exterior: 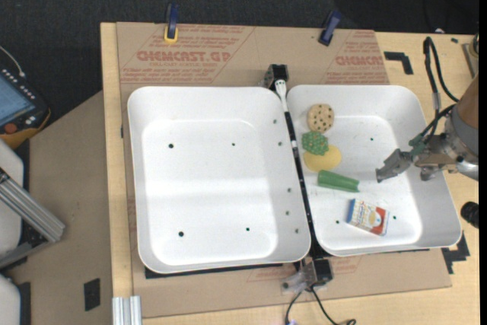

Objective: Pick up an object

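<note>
I hold the tool (pixel 389 167) near the right bin's (pixel 411 234) right edge; whether its jaws are apart I cannot tell. Cookie (pixel 321 117), carton (pixel 368 217) remain unpicked.

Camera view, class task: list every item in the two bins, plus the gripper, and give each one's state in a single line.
cookie: lying flat, right bin, near the divider
green broccoli-like piece: resting against the yellow piece
yellow piece: lying flat, touching the green piece above it
green stick: lying on its side
small carton: lying flat, near the front wall
gripper: over the right bin, holding nothing
</note>
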You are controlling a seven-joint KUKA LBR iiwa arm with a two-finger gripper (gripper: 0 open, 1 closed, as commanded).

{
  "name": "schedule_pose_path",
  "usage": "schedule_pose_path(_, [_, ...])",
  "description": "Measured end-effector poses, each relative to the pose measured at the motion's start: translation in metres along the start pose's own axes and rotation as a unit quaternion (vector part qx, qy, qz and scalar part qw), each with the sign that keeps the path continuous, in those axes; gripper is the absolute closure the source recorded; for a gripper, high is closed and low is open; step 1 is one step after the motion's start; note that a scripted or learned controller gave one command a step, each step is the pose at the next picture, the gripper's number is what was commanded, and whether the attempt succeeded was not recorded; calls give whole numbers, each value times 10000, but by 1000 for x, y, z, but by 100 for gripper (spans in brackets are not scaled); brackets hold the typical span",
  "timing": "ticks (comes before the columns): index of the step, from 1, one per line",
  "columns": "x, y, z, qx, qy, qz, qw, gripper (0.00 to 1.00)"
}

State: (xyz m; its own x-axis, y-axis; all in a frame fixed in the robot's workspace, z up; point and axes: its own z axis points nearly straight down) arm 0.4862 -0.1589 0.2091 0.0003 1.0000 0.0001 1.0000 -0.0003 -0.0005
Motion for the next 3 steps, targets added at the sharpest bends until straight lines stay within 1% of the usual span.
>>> schedule_pose_path(1, [-63,22,-153,-101,-60,15,9999,0])
schedule_pose_path(2, [-60,21,-155,-33,-23,-2,10000,100])
schedule_pose_path(3, [-9,-9,-37,65,34,-11,10000,100])
